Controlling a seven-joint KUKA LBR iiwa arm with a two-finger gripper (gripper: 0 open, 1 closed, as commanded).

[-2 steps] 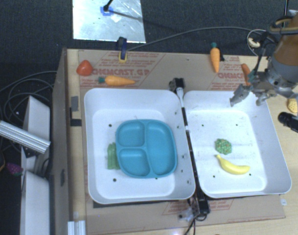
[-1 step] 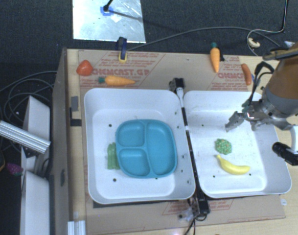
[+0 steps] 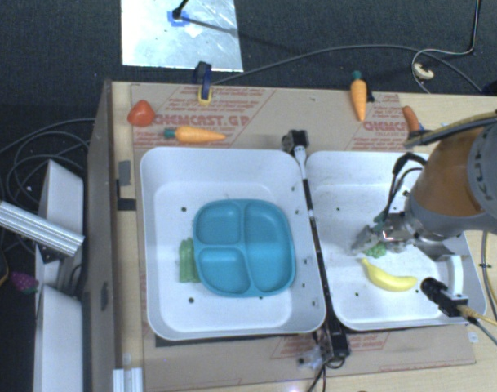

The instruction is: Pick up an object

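Two shallow white bins are set side by side on a cardboard-covered bench. The left bin [image 3: 162, 219] fills the centre of the frame and the right bin [image 3: 346, 186] lies toward the right edge. In the left bin a blue divided plate [image 3: 244, 246] is seen lying flat, with a green object [image 3: 187, 261] tucked against its left rim.

In the right bin a yellow toy banana [image 3: 387, 276] lies on the floor toward the lower right. It is curved, smooth and bright, with its ends turned slightly upward in the frame, and it rests free of the walls. Just above it a small green object [image 3: 377, 250] is seen, partly covered by the tool; what it is cannot be made out.

The arm [image 3: 460, 182] is reached in from the right, and the gripper [image 3: 379, 239] is lowered close to the bin floor, over the green object and just above the banana. Whether the gripper is parted or closed, and whether anything is held, cannot be told. The low pose is judged to be an approach to a grasp on one of these two things.

Toy carrots [image 3: 195, 135] and a red toy vegetable [image 3: 140, 113] are left on the cardboard along the upper edge, presumably kept out of play.
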